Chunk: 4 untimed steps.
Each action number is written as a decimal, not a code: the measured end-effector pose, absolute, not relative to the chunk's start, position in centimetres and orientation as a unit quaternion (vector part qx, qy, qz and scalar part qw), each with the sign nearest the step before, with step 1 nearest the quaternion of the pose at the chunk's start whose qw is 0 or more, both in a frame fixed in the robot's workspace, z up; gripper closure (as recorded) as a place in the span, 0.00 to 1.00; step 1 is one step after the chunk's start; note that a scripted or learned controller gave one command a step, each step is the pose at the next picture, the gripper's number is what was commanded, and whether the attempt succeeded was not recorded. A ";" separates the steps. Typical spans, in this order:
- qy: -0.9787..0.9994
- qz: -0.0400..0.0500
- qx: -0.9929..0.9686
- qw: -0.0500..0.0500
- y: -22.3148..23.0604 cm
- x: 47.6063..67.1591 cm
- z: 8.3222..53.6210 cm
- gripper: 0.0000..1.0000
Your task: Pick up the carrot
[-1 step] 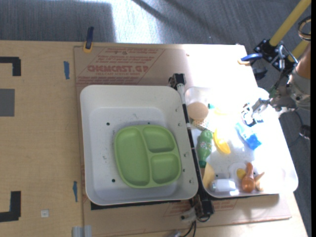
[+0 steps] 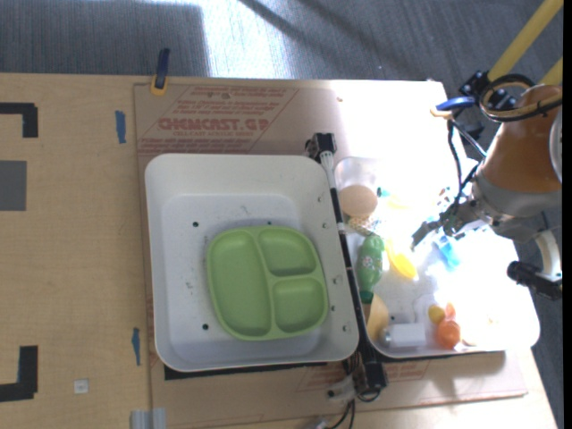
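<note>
Two white bins sit side by side on the tabletop (image 2: 71, 239). The left bin (image 2: 170, 195) holds a green divided plate (image 2: 265, 281) w/ three compartments, lying flat near the bin's middle.

The right bin (image 2: 523, 324) is washed out by strong light, so details there are poor. Along its left edge, from far to near: a tan egg-like ball (image 2: 358, 200), a green item (image 2: 371, 257), a yellow piece (image 2: 401, 264) just beside it, and a pale round item (image 2: 377, 312) near the front corner. The carrot (image 2: 447, 332), orange, lies at the bin's near side toward the front rim, next to a small yellow-orange bit (image 2: 436, 312) and a white block (image 2: 407, 334).

The arm (image 2: 523, 164) comes in from the right, orange band visible, w/ the gripper (image 2: 427, 231) hanging over the bin's middle, well apart from the carrot. Jaws look apart, approx. a dark prong angled to the left, though glare makes this hard to confirm. Nothing sits between them.
</note>
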State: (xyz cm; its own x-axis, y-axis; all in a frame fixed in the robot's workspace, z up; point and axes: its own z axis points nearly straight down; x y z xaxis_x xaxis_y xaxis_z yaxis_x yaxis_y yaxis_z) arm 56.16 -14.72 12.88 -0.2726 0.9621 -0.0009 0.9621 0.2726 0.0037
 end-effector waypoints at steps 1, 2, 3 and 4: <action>0.788 0.002 0.616 0.004 -11.5 50.1 9.3 0.00; 0.903 0.004 0.429 0.009 -13.5 48.7 9.2 0.00; 0.904 0.007 0.428 0.006 -13.2 48.8 10.5 1.00; 0.923 0.003 0.386 0.005 -3.6 49.1 18.8 1.00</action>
State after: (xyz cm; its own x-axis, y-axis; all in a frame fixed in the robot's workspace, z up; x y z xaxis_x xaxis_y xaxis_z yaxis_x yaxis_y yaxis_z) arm 49.09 -3.62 18.77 -0.7024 0.7117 -0.0060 0.7117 0.7024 0.0100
